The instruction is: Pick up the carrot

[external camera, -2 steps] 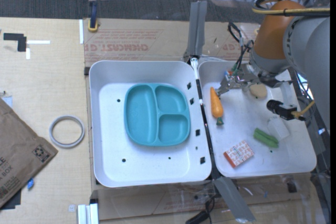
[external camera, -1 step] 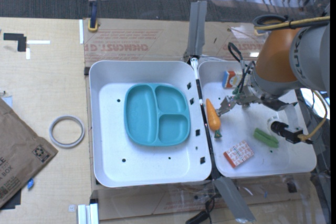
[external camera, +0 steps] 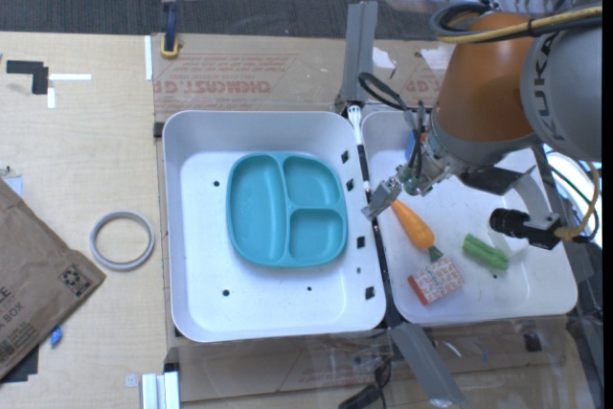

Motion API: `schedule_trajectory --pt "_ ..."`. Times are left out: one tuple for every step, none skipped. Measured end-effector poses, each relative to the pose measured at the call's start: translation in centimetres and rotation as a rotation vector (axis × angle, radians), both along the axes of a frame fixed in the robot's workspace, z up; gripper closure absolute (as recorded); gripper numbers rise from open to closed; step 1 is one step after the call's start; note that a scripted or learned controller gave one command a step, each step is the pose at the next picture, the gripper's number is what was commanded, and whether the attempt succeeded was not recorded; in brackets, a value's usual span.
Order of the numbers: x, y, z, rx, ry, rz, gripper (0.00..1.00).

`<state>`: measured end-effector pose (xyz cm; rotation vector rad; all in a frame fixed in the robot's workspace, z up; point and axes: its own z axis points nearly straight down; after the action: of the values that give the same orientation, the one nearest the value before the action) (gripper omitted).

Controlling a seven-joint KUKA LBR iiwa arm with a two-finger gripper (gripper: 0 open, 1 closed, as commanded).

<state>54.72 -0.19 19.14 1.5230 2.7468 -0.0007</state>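
The carrot (external camera: 414,223) is orange with a small green stub at its lower right end. It lies flat in the right bin (external camera: 536,302), near that bin's left wall and pointing down to the right. My gripper (external camera: 385,197) hangs over the divide between the two bins, just up and left of the carrot's thick end. The carrot rests on the bin floor, and nothing shows between the gripper's tips. The orange wrist band and grey arm cover the back of the right bin.
A green piece (external camera: 486,252) and a red-and-white block (external camera: 436,281) lie in the right bin close to the carrot. The left bin (external camera: 192,235) holds a teal divided plate (external camera: 287,209). On the bench to the left sit a tape roll (external camera: 122,238) and a cardboard box (external camera: 34,283).
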Motion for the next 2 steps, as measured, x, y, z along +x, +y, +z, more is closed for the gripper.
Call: schedule_trajectory --pt "-1.5 -3.1 4.7 0.0 -0.001 0.104 0.0" --pt "-3.3 -6.0 0.0 0.0 0.001 0.05 0.0"
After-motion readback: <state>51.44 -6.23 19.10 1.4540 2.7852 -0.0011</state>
